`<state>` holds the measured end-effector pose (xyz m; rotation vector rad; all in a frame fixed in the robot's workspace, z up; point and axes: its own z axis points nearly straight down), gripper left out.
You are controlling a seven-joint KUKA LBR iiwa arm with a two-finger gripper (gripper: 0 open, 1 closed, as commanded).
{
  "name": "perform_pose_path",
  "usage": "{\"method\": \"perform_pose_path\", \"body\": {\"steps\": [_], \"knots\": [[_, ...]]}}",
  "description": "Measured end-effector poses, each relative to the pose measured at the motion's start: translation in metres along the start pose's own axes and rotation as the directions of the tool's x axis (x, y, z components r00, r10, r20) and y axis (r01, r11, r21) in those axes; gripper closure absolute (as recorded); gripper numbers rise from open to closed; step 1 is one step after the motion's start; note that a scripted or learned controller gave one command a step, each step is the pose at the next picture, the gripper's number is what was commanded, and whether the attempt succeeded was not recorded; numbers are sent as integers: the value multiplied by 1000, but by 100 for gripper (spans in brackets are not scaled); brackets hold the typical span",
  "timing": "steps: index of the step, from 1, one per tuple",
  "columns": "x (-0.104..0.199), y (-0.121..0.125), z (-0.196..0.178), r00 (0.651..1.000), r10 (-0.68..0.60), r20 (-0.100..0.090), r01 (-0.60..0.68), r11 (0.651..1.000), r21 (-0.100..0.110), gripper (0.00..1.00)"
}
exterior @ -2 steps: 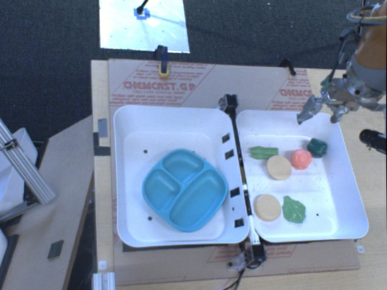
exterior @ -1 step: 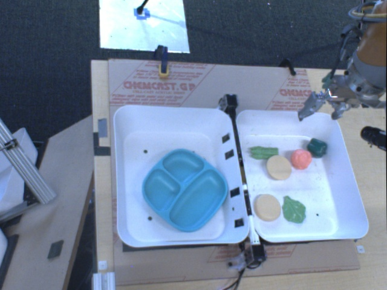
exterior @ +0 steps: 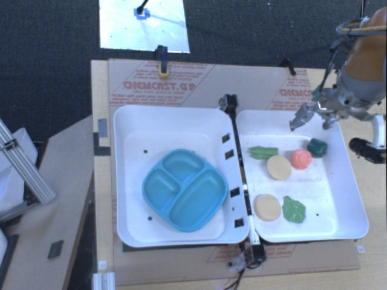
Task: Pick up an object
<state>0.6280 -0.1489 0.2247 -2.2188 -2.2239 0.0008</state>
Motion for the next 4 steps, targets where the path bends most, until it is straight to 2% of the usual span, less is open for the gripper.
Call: {"method": "perform_pose_path", "body": {"steps": [1, 2, 3, 4], "knots": [[10, 4, 49, 1000, -3, 0, 3, 1000, 0, 0], [4, 12, 102, 1000, 0, 1, 0, 1000, -1, 0], [4, 13, 89, 1000, -1, 1, 1, 1000, -5, 100], [3, 13, 24, 1000, -2, 1, 2, 1000, -7, 100]]}}
